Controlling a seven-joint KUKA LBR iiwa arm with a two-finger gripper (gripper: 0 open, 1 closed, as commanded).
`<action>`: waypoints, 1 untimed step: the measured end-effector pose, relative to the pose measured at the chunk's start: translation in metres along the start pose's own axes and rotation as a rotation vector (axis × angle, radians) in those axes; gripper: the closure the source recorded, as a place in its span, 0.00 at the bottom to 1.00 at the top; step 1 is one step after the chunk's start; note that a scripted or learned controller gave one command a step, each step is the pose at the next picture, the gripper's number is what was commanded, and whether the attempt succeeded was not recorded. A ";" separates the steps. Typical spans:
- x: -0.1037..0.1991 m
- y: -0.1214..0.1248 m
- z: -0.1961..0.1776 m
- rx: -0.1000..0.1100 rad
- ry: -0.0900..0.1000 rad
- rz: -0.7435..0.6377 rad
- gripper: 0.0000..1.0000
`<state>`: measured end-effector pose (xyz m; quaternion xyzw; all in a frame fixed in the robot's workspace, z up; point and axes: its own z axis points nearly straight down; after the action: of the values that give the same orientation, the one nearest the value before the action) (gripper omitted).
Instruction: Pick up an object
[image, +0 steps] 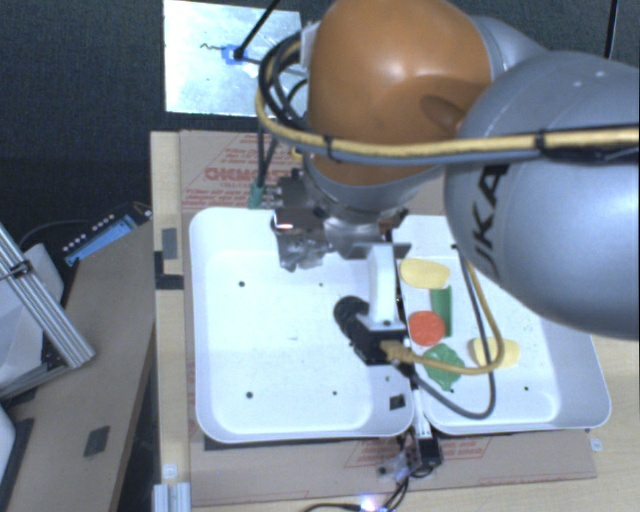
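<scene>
Red ball (427, 326), green stick (441, 305) lying far-to-near, and yellow chunk (425, 272) sit in the right bin (560, 400), right of and nearer than the gripper (300, 248) over the left bin (250, 340); its opening I cannot tell.

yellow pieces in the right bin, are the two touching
Apart. Camera view shows white bin floor between the rear yellow piece and the front yellow piece.

Grey arm (545, 200) reaching in from right, orange band (395, 90) above wrist, tool (300, 245) pointing downward
</scene>
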<state>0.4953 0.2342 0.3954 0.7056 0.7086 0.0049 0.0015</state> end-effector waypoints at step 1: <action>0.001 -0.001 -0.006 0.006 -0.002 -0.006 1.00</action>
<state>0.4946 0.2350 0.4014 0.7033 0.7108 0.0019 0.0002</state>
